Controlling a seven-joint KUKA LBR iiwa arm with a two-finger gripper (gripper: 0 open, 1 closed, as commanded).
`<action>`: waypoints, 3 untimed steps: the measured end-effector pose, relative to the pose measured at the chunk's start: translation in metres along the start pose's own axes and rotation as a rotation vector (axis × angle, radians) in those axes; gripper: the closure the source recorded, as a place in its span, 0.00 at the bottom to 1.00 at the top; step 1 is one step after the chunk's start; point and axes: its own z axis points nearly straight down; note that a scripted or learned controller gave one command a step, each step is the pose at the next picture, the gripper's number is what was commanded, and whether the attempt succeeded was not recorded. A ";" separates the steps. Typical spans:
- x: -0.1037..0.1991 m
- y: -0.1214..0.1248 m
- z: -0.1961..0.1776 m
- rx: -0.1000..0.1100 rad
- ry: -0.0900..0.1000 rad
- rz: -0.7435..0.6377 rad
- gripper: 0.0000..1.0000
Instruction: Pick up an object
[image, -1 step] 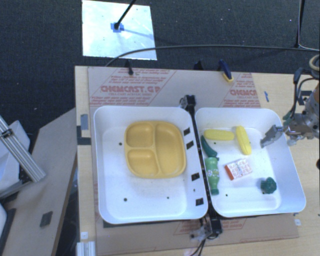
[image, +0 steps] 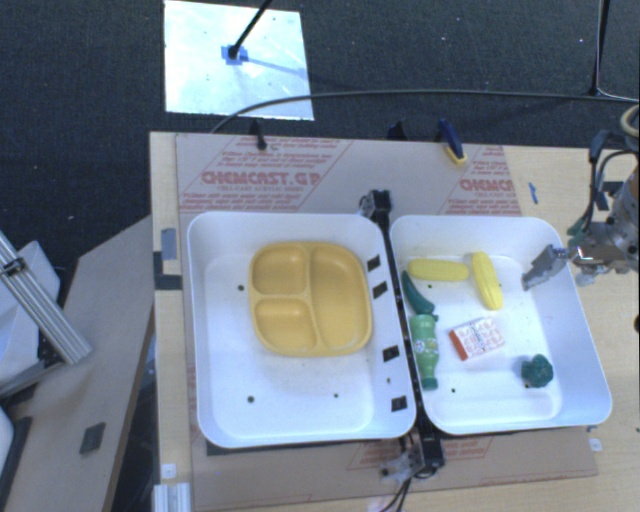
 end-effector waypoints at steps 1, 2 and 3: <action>-0.002 0.007 0.044 0.003 0.001 0.002 0.00; -0.005 0.007 0.087 0.003 0.001 0.002 0.00; -0.007 0.002 0.148 0.005 0.002 0.003 0.00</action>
